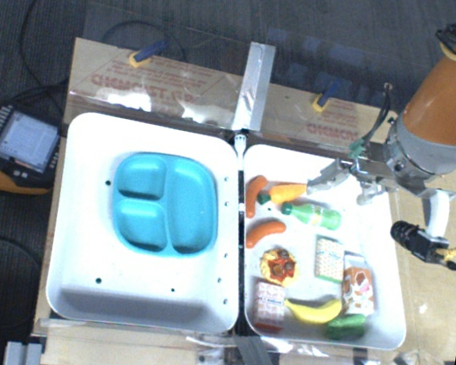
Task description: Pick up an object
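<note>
Evidently nothing is being lifted yet: the green bottle (311,212) is lying in the right bin (397,290) just below the gripper (344,178), beside the carrot (281,191). Its fingers are hanging spread and holding nothing, so the whole pick is remaining.

Bare white floor lies right under the claw (346,179) and behind it. Just ahead, the green bottle (313,212) and carrot (283,191) block the way; beyond them the banana (313,309) and small cartons (343,272) crowd close.
</note>
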Tool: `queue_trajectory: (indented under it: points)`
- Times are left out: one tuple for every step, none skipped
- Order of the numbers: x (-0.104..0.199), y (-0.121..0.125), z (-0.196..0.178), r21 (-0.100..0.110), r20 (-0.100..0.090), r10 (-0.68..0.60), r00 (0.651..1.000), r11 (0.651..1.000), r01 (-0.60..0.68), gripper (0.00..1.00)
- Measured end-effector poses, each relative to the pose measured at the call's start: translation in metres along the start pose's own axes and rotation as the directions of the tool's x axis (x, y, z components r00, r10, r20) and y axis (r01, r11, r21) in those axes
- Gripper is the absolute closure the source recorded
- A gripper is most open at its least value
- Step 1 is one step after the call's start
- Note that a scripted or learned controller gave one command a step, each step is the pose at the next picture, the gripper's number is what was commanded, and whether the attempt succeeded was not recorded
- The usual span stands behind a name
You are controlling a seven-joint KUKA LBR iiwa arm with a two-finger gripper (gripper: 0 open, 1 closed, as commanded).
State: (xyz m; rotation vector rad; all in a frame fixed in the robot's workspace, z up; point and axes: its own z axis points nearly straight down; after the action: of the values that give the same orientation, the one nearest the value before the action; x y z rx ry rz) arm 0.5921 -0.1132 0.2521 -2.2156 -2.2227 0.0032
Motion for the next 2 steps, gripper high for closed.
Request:
queue_trajectory:
  points:
    - [-0.045,0.035,0.016,0.0,0.005,-0.109,0.994,0.994,0.109,0.0]
    - [-0.109,-0.052,0.111,0.002,-0.001,-0.021,1.0,1.0,0.021,0.0]
